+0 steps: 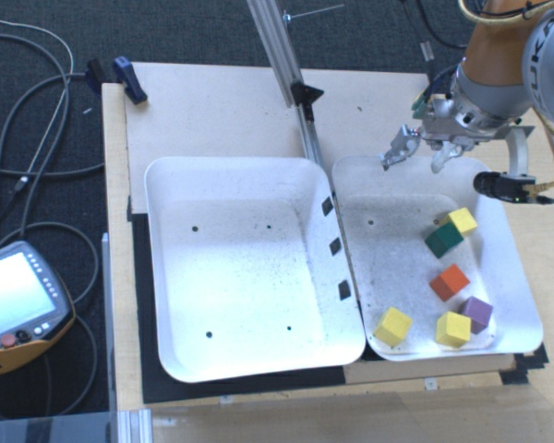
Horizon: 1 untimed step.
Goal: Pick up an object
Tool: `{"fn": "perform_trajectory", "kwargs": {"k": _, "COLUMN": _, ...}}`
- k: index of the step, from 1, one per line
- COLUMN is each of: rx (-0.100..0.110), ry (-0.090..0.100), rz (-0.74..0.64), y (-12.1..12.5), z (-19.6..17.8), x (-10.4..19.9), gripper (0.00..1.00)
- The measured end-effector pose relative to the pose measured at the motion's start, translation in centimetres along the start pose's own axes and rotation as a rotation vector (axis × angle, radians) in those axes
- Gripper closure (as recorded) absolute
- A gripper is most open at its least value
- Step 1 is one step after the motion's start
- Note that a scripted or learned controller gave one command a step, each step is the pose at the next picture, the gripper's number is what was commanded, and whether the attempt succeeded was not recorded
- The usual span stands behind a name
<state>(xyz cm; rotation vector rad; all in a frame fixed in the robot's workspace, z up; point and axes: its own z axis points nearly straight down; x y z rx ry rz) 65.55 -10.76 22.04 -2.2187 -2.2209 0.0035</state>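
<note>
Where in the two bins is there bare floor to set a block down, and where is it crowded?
The left bin has bare floor wall to wall. The right bin is open along its left half, above the yellow block. Its right side is crowded: green block, orange block, purple block.

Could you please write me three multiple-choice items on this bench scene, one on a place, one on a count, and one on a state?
1. Which bin holds the blocks?
A. the left bin
B. the right bin
C. both bins

2. How many yellow blocks lie there?
A. one
B. two
C. three

3. What is between the gripper's fingers?
A. the green block
B. the orange block
C. nothing

Answers:
1 B: every block lies in the right bin.
2 C: one yellow block touches the green block, and two more lie near the front rim.
3 C: the gripper hangs open above the bin's far rim, apart from the blocks.
</note>
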Motion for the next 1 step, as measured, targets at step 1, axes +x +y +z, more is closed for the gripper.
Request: {"fn": "perform_trajectory", "kwargs": {"k": 1, "rx": 0.006, "ry": 0.000, "rz": 0.005, "y": 1.47, "z": 9.96, "x": -5.86, "gripper": 0.00}}
